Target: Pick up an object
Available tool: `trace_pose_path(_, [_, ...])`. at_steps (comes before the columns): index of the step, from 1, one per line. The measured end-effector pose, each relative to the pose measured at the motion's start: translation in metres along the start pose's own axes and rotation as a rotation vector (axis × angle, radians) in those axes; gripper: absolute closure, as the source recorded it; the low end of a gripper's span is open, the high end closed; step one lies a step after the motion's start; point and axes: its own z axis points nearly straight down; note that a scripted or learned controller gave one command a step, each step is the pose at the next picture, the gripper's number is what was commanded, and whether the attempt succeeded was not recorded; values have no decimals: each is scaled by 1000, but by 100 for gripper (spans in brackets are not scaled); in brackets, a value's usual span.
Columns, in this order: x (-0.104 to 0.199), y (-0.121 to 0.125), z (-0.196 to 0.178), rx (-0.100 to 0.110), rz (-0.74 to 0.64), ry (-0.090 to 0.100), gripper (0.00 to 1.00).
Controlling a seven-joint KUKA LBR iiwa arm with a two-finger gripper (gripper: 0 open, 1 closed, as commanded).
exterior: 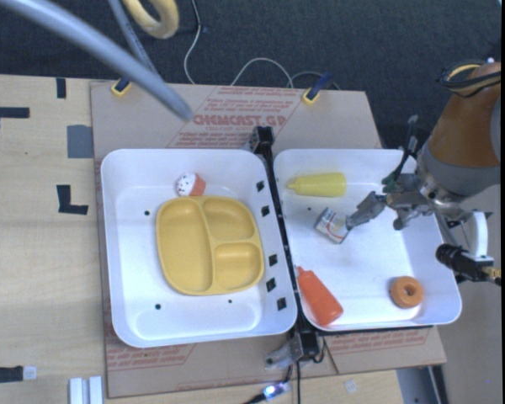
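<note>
- From the camera view we saw two white bins side by side on the tabletop (34,225): the left bin (122,251) and the right bin (421,251), parted by a black divider.
- The arm (467,141) came in from the right, its orange band at the picture's edge, where part of it was cut off.
- The gripper (353,219) reached over the right bin, its tip beside a small silver and white packet (330,225). We could not tell whether it was open, closed or holding the packet; the dark tip blurred into the packet there.
- The packet lay in the upper left part of the right bin, too small for us to read.
- A yellow corn-like object (317,184) lay near the bin's far wall, just above the packet.
- An orange carrot-like piece (319,297) rested against the near left corner, and a brown doughnut (406,292) sat near the near right corner, well apart from the gripper.
- In the left bin lay a yellow divided plate (209,244), with a small white and orange item (188,185) just beyond it, hard to make out.
</note>
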Motion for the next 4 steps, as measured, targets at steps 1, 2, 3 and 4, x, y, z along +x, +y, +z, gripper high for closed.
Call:
trace_pose_path(1, [0,3,-6,-12,-4,-2,0])
trace_pose_path(2, [2,0,58,-7,-2,-1,0])
trace_pose_path(3, [6,0,122,-8,-3,-2,0])
trace_pose_path(4, [6,1,123,-14,-3,-3,0])
